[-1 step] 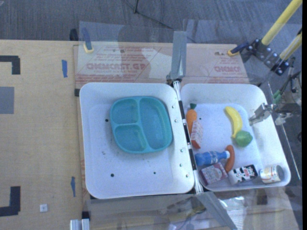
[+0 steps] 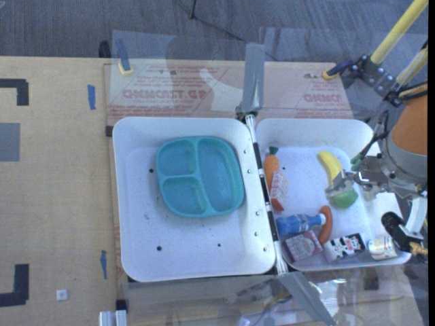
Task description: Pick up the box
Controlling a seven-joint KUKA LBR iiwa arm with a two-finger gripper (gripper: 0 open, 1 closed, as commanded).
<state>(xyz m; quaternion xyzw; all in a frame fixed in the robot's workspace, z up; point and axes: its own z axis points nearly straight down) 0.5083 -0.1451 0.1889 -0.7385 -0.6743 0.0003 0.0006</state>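
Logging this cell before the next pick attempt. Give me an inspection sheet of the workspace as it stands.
Surface: two white bins, left bin, right bin, on a wooden bench.
Job's things: small box at the right bin's near edge.
Clutter: teal divided plate in left bin; carrot, banana, blue bottle, milk carton in right bin.
Grippers: hand over the right bin's far-right part; fingers unclear.
Cables: black cable on the floor.
Surroundings: grey carpet.

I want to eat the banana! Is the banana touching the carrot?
Apart. In the camera view, the banana lies toward the right of the right bin and the carrot at its left wall, with bare white floor plainly between them.
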